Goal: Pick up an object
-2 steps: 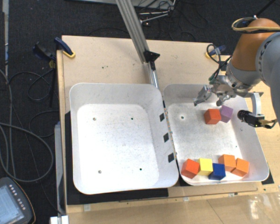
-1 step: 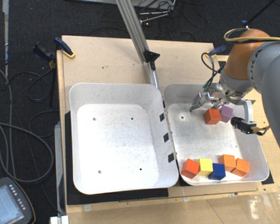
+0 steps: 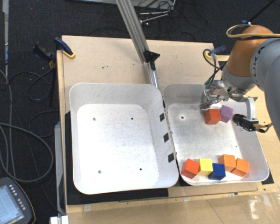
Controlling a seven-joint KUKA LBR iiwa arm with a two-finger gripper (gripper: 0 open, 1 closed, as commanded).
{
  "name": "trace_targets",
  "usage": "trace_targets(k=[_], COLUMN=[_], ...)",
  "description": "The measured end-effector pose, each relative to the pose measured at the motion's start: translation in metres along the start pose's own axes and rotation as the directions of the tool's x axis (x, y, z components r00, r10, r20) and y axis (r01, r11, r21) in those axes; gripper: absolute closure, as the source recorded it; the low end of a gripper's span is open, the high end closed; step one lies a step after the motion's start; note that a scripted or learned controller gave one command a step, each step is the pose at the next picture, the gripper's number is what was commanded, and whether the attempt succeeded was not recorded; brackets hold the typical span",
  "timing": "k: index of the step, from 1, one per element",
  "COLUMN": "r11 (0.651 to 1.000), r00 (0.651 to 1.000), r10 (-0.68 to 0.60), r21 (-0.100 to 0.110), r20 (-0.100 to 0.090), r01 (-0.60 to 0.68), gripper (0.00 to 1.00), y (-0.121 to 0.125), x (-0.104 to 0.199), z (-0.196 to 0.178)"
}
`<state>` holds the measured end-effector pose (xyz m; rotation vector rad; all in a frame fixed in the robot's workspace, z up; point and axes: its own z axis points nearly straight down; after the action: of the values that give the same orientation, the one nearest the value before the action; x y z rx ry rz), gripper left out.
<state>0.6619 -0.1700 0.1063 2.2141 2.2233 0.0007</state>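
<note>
Orange block (image 3: 213, 116) in right bin (image 3: 191, 139), upper part, touching purple block (image 3: 227, 113) on its right. End effector (image 3: 210, 102) sits directly above orange block's top edge; can't tell finger state. Five more blocks cluster at bin's near edge: orange, yellow (image 3: 206, 165), blue (image 3: 218, 171), two orange.

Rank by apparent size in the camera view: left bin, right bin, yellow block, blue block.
1. Left bin, largest.
2. Right bin, a bit smaller, partly covered by the arm.
3. Yellow block and blue block: look alike, the blue partly hidden by neighbours, so no ranking.
</note>
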Motion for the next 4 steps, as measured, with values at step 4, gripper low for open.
trace_targets(k=[4], r11=[1.000], r00=[1.000], r10=[-0.002], r21=[0.004], r20=[-0.003], r01=[0.002], gripper=[1.00], y=[0.005], x=[0.044], z=[-0.113])
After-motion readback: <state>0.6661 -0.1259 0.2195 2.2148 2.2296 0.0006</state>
